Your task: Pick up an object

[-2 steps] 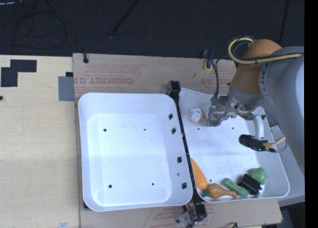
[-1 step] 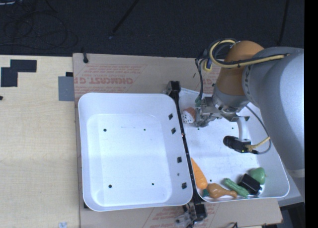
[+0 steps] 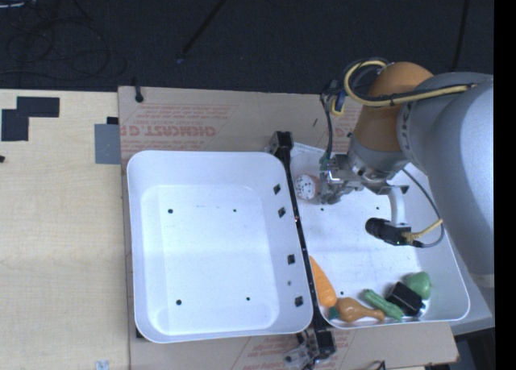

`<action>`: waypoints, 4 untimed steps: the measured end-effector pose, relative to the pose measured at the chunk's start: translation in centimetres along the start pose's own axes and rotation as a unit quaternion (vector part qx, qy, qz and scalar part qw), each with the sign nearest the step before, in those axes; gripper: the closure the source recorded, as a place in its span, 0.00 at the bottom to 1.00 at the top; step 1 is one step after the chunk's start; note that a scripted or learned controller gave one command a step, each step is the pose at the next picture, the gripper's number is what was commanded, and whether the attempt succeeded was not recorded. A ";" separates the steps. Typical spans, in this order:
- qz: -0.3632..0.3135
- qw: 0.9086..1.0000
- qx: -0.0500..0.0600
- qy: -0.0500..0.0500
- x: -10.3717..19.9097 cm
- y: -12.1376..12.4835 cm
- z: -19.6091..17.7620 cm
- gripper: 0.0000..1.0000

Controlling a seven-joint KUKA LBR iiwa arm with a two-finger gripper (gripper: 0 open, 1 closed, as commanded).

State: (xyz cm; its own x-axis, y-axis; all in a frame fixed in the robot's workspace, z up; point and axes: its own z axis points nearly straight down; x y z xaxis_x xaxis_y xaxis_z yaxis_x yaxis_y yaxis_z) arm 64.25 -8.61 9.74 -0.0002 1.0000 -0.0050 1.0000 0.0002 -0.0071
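1. Camera view is showing the grey arm with its orange band (image 3: 395,86) reaching in from the right, its hand (image 3: 332,187) hanging low over the far left part of the right shallow white plastic bin (image 3: 451,312); whether the hand is open or closed, I cannot tell.
2. A small round white object with reddish marks (image 3: 305,187) is lying just beside the hand, near the divider between the bins.
3. The other candidates are sitting well apart at the near edge: an orange carrot-shaped toy (image 3: 322,282), a tan-orange lump (image 3: 355,309), a green stick-like piece (image 3: 377,302), a black block (image 3: 405,297) and a green rounded piece (image 3: 418,283).
4. The step looks like the approach to a grasp; nothing is visibly being held. Next, the hand needs centring over the round object before closing.
5. The left shallow white plastic bin (image 3: 137,199) is sitting on brown cardboard (image 3: 210,114) bearing mirrored red lettering that I cannot read with certainty.
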 end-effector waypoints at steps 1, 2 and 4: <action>-0.001 1.000 0.001 0.000 -0.1 0.0 -1.0 1.00; 0.002 1.000 -0.001 0.003 -0.5 -8.4 1.1 1.00; -0.005 1.000 -0.008 0.005 8.2 -2.4 -9.7 1.00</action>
State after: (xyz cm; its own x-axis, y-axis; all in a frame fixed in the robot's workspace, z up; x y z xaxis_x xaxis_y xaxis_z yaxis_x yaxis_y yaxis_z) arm 61.94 -0.33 19.41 -0.0100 0.9999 0.0046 0.9999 0.0100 0.0080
